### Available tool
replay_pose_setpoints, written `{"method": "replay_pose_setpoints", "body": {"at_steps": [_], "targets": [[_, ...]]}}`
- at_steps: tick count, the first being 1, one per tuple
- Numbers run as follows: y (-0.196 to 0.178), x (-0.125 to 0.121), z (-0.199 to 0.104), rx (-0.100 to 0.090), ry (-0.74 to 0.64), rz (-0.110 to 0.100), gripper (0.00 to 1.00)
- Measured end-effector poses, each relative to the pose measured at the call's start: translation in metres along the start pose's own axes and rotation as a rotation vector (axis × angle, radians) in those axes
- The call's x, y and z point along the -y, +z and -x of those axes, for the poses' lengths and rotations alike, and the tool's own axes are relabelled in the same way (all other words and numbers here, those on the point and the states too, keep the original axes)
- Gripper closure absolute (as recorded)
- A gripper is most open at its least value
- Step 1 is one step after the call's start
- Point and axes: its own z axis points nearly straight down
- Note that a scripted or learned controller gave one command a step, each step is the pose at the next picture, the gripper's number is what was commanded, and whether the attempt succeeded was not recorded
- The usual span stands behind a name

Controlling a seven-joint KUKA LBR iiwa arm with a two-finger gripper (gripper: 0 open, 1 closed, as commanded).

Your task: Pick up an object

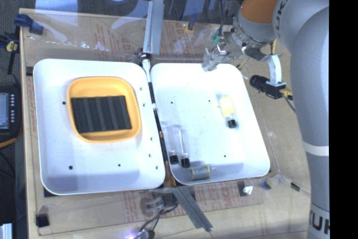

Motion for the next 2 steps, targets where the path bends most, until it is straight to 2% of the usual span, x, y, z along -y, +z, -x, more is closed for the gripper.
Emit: {"method": "replay_pose_setpoints", "body": {"at_steps": [1,2], "targets": [[-0.055,0.002,0.025,0.002,0.301,0.002,1.0],[-0.008,0.0,0.0,0.0,0.267,-0.003,1.0]]}}
